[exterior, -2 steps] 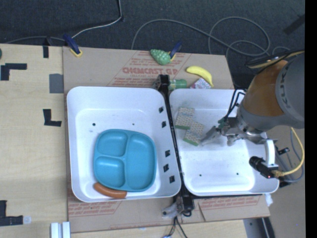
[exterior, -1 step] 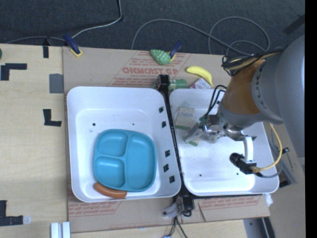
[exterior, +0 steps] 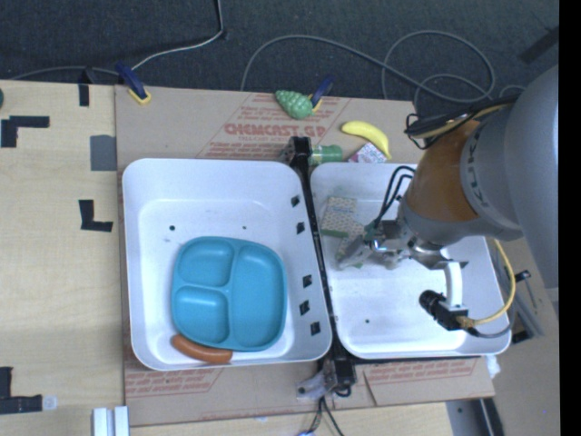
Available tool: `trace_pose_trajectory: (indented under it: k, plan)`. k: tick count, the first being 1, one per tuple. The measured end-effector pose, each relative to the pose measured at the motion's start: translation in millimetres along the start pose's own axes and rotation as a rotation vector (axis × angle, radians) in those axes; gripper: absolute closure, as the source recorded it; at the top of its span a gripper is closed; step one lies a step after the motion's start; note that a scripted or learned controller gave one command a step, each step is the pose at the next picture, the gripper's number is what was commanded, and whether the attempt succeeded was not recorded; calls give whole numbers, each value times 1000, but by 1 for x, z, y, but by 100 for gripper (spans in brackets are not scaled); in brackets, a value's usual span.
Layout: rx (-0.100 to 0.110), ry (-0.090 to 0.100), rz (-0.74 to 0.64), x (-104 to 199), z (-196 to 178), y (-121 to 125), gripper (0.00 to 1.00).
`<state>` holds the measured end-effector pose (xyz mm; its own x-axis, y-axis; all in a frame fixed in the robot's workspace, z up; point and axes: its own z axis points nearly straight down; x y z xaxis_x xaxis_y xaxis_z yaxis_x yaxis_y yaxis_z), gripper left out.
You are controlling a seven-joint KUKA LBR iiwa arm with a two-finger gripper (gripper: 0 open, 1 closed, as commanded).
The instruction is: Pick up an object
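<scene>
My gripper (exterior: 356, 251) is low in the right bin (exterior: 399, 330), near its left wall, with the grey and orange arm (exterior: 454, 184) reaching in from the right. Just beyond its tip lies a small flat speckled pad (exterior: 340, 211), with a dark green scrap (exterior: 329, 234) at the pad's near edge. The gripper's body hides whatever lies directly beneath it. In the left bin (exterior: 150, 198) a blue divided plate (exterior: 227, 291) rests flat. An orange sausage (exterior: 201, 350) lies against the plate's front edge.
Behind the bins, on the cardboard, lie a yellow banana (exterior: 366, 137), a green knobbly toy (exterior: 294, 104) and a small pink-and-white packet (exterior: 367, 155). A black divider (exterior: 313, 243) runs between the bins. Cables loop across the dark floor at the back.
</scene>
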<state>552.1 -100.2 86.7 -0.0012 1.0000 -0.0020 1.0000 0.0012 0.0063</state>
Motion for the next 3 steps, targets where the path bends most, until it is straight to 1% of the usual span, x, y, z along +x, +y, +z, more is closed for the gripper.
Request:
trace_pose_trajectory:
  k: [1,2,3]
  plan:
    - [37,7,-5,-6,3,54,0]
    - [27,-1,1,-9,-8,55,100]
    - [2,-2,1,-88,0,47,100]
